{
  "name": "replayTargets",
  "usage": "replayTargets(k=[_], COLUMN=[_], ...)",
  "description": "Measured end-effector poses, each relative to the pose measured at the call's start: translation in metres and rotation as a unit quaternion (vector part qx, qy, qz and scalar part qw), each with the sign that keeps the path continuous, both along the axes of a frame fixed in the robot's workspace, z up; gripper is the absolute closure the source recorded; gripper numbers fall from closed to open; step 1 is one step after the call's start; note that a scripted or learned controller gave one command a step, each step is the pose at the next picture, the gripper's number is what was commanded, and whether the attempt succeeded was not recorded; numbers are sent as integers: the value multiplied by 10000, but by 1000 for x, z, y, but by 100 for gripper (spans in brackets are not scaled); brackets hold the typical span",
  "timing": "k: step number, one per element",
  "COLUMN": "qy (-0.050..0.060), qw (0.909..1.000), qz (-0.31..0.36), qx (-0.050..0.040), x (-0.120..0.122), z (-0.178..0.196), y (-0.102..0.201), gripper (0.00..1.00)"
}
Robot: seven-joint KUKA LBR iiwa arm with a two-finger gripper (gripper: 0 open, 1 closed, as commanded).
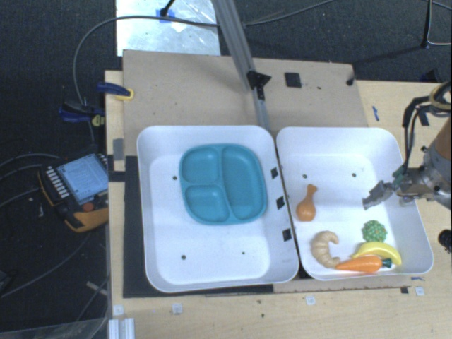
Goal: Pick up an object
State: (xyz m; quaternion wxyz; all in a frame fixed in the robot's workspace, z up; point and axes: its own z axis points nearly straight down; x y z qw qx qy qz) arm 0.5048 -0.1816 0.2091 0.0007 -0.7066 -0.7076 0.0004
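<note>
The wooden bench (318,111) carries two shallow white bins side by side, the left bin (159,246) and the right bin (339,147), touching in the middle, and a small black square (293,80) lies near its far edge

My pincer (374,196) is a small affair of dull grey metal, its fingers slim and darker toward the tips. Behind it my wrist is a blocky grey housing with paler metal edges. Higher up I wear an orange band, seen at the frame's edge. Black cables loop out from my upper part and curve back along my grey body.
</note>
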Motion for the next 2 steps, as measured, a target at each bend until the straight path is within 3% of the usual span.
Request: replayTargets(k=[2], qy=[9], qw=[10000], qz=[-8], qx=[3], x=[-15], z=[-99], y=[-3], gripper=[0])
